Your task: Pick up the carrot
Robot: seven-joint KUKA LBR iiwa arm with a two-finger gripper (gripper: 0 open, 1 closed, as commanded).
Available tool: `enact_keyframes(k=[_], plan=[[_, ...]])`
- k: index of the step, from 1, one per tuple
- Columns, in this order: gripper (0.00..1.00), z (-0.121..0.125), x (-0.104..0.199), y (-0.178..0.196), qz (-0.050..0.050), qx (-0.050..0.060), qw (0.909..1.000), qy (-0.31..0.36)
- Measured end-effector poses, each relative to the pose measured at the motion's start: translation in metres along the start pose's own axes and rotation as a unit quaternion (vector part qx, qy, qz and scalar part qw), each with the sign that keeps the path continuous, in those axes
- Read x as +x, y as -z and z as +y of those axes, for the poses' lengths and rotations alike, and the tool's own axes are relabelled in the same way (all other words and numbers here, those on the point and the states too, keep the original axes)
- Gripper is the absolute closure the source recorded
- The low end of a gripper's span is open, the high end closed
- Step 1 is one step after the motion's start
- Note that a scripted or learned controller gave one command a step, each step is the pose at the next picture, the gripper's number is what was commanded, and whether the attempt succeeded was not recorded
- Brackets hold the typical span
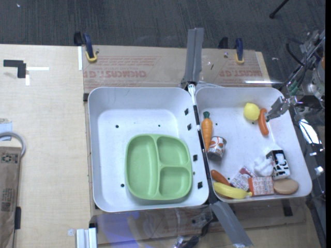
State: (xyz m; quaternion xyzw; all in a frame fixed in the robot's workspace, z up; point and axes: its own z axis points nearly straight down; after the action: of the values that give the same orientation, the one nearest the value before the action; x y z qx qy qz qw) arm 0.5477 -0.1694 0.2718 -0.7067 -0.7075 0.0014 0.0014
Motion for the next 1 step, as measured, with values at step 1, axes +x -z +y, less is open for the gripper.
enact_keyframes(k=[1], plan=[[0.00,-0.0166,0.0553,-0.1104,0.000,0.000,0.9995,0.030]])
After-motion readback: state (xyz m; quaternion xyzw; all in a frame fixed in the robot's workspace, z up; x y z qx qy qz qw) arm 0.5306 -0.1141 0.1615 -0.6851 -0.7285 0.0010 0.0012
